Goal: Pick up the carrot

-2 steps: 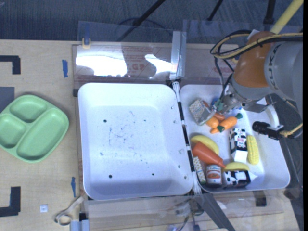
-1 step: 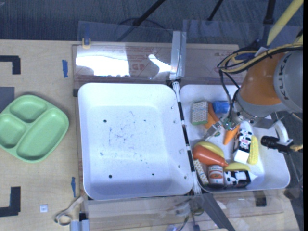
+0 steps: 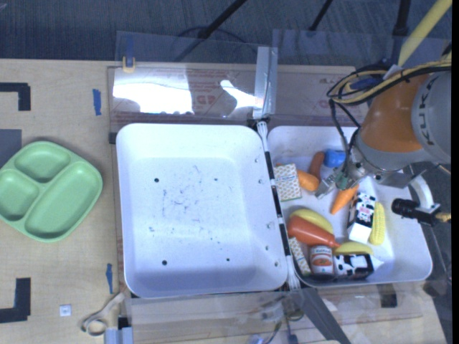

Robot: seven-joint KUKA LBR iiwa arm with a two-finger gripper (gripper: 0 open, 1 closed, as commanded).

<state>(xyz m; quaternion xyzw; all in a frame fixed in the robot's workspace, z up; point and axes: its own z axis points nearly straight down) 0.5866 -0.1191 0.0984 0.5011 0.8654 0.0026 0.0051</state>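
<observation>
- The arm at the right of the frame is grey, with a broad orange band above the wrist.
- Dark letters mark its grey casing at the far right edge.
- Yellow and black cables loop over the orange band, with a blue one beside them.

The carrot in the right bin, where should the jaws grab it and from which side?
Probably at the carrot's thicker upper half, coming straight down from above. It lies tilted, tip toward the lower left, so the jaws should close across its width. The milk carton sits close on its right.
</observation>
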